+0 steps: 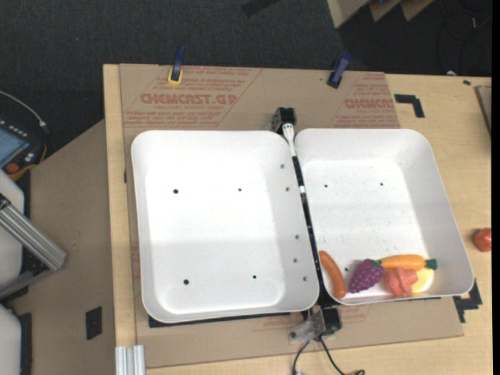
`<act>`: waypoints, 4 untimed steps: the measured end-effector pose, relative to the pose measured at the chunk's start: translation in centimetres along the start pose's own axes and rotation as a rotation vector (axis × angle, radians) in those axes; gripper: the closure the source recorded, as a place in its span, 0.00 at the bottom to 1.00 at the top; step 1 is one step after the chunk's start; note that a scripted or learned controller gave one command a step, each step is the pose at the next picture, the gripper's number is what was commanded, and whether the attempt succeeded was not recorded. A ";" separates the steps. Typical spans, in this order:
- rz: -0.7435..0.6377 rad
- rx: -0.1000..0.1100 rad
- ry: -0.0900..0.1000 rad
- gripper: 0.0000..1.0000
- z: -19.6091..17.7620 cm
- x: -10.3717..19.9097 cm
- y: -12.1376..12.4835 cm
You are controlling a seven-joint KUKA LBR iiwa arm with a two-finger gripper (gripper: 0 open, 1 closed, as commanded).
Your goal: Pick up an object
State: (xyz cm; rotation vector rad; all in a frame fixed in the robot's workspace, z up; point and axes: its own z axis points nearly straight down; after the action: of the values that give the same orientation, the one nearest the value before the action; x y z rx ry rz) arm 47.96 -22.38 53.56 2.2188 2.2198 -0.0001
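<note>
We saw all the pickable toys bunched in the near corner of the right bin (375, 162). A hot dog (332, 273) leaned on that bin's left wall. Purple grapes (364, 275) sat just right of it, touching a red piece (398, 283). A carrot (404, 262) lay across the top of the red piece, and a yellow piece (423, 281) was wedged against the bin's near wall. Claw state: we couldn't tell.

Risks as we judged them:
- items touching, so a pinch could catch two or knock one aside
- walls close by, so fingers could strike the rim
- hot dog on the slope could roll
</note>
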 end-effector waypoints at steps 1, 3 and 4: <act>0.000 0.000 0.000 1.00 0.0 0.0 0.0; 0.000 0.000 0.000 1.00 0.0 0.0 0.0; 0.000 0.000 0.000 1.00 0.0 0.0 0.0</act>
State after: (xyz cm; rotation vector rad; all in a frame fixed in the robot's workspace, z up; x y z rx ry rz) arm 47.96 -22.37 53.56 2.2187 2.2200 -0.0001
